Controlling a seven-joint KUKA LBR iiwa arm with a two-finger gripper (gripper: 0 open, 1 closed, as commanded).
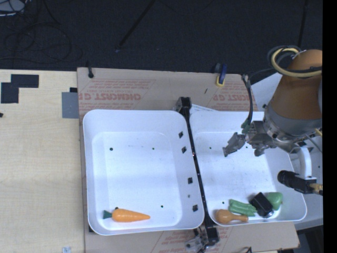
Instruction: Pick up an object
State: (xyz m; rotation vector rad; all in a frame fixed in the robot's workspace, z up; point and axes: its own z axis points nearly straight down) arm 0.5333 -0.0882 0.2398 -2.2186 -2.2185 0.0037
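Observation:
An orange carrot point(129, 215) with a green top lies in the left bin point(100, 125) near its front edge. In the right bin point(221, 123), at the front right corner, sit a green vegetable point(243, 207), a black block point(261, 203), a light green piece point(275, 198) and a tan pear-like object point(230, 216). My gripper point(235, 144) hangs over the middle of the right bin, well behind those objects, its fingers spread apart with nothing between them.
A black divider point(190, 162) runs between the two bins. The arm's orange band point(303, 86) and grey wrist fill the right side. Cardboard point(137, 91) lies under the bins, with a blue clamp point(220, 74) at its back edge.

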